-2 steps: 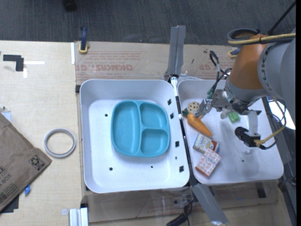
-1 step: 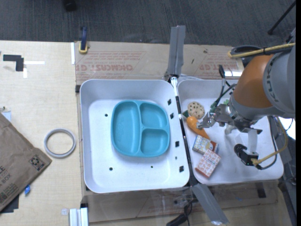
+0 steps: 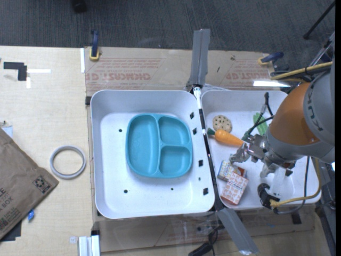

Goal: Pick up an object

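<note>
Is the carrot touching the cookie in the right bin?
Apart. The camera view shows a strip of white bin floor between the cookie and the leafy end of the carrot, which lies just below it in the right bin.

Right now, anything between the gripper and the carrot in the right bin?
Nothing visible. The gripper sits low in the right bin, just below and right of the carrot; the gap between them is bare bin floor. The cookie lies beyond the carrot, and the small boxes lie nearer the front wall, off that line.

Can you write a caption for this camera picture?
Robot arm reaches into the right bin near a toy carrot.
</note>
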Robot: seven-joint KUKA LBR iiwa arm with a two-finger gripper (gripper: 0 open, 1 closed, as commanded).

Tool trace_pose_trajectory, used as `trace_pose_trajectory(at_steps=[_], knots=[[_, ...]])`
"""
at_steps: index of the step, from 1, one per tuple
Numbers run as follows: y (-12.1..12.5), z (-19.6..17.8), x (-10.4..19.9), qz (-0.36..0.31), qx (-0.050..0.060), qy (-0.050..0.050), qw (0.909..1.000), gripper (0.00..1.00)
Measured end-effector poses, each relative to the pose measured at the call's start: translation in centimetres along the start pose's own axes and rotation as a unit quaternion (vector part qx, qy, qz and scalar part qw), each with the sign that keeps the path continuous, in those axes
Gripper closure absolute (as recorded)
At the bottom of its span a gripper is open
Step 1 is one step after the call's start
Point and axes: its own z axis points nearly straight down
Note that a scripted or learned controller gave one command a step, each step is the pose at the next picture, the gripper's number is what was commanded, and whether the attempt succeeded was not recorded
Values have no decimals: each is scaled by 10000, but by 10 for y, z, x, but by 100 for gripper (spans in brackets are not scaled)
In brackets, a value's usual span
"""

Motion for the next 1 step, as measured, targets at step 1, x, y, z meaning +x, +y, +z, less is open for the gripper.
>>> trace_pose_trajectory(at_steps=[1], knots=[[71, -44, 16, -1245, 24, -14, 9922, 0]])
